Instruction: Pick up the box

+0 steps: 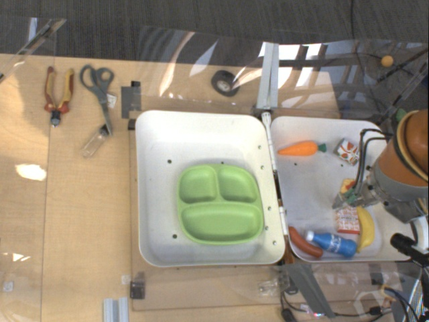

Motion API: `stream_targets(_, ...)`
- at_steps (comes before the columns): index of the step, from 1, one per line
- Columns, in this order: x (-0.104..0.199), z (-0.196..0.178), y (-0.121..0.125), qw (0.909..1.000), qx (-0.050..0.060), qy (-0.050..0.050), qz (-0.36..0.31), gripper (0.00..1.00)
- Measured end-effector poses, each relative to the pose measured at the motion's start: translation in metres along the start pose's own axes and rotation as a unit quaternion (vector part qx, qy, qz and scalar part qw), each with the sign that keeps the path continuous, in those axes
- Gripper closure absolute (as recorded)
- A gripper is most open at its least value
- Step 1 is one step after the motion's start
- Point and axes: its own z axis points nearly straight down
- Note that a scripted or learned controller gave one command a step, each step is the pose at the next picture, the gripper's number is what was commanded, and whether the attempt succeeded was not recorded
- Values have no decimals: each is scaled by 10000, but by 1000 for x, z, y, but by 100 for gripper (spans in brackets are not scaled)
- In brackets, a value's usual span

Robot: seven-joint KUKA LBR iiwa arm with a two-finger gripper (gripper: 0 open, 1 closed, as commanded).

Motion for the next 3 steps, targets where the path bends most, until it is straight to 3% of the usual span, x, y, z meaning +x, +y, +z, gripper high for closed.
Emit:
stream_targets(1, 0, 1, -1, 10000, 14, 7, 2, 0)
stream_targets(2, -11, 12, -5, 10000, 26, 31, -7, 0)
stream_targets(3, -15, -1, -2, 10000, -22, -34, -6, 100)
